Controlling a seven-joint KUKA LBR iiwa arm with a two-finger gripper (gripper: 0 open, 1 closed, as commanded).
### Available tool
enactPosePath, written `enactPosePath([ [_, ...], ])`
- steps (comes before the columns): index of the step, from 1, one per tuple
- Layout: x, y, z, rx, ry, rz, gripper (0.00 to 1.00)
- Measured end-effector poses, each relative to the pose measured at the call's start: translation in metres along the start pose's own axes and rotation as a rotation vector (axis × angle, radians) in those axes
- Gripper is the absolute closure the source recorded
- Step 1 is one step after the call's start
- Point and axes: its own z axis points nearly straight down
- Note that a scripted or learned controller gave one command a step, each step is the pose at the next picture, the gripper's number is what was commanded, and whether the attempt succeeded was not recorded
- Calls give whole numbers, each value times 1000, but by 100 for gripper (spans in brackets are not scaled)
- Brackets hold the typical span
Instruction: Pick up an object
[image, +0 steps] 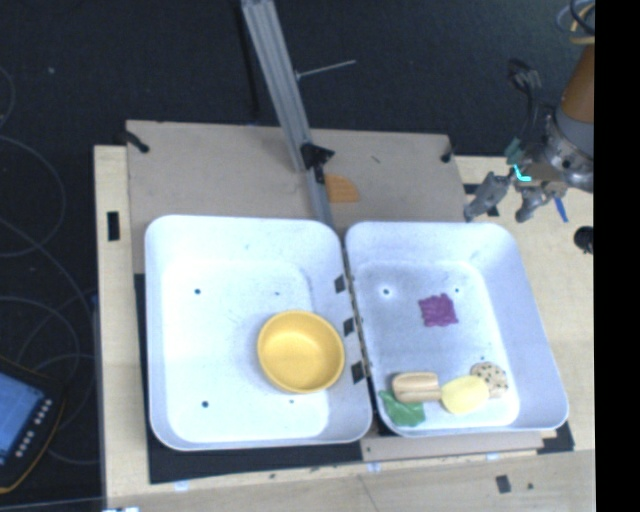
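Tool (506, 201) above bench (115, 300), dark floor.

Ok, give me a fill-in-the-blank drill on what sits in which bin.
1. The yellow bowl lies in the ____ bin.
2. The purple piece lies in the ____ bin.
3. The claw hangs beyond the right bin's ____ rim.

Missing words: left; right; far

Light wooden worktop (115, 300) is sitting on a dark carpeted floor (60, 80), thin cables (40, 250) trailing across it at left. A grey metal post (285, 100) is rising behind. A blue-screened handheld device (20, 420) is lying lower left.
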Motion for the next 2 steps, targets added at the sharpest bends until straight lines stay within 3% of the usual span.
enactPosePath([
  [2,-12,12,105,5,0,4,0],
])
